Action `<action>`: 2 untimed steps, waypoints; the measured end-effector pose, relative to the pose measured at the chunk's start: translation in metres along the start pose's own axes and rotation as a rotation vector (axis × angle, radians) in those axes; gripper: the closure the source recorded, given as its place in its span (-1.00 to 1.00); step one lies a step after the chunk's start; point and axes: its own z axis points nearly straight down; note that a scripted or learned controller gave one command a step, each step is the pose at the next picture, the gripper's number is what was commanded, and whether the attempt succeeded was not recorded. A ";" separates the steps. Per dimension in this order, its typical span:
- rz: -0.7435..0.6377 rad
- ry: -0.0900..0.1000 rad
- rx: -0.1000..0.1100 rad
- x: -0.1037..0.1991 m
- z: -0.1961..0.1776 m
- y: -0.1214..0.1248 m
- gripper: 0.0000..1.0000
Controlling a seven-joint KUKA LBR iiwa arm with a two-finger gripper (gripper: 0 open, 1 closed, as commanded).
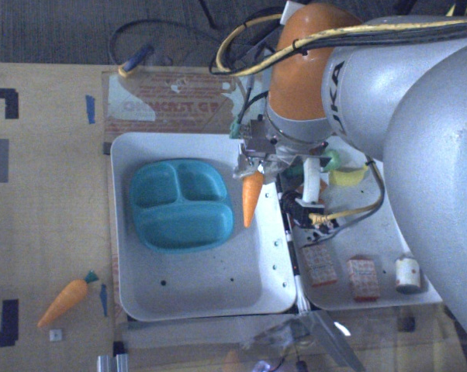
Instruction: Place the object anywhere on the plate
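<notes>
Orange carrot (250, 198) beside teal plate (181, 204)

The arm (389, 91) hides most of the right-hand bin (389, 285); its far corner and right side lie under the grey casing. The arm itself runs off the right edge. The gripper (253, 165) is tucked below the orange band, its fingers too dark and crowded to make out. The carrot (250, 198) has its thick end lost up among them. Just right of the jaws, a yellow-green thing (346, 177) peeks out, half covered, unidentifiable. Below them, at the bottom edge, blurred clear clutter (288, 339) is cut off.
</notes>
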 end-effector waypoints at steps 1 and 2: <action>0.000 0.000 0.000 0.000 0.000 0.000 -1.00; -0.004 -0.001 -0.001 0.001 -0.010 0.000 1.00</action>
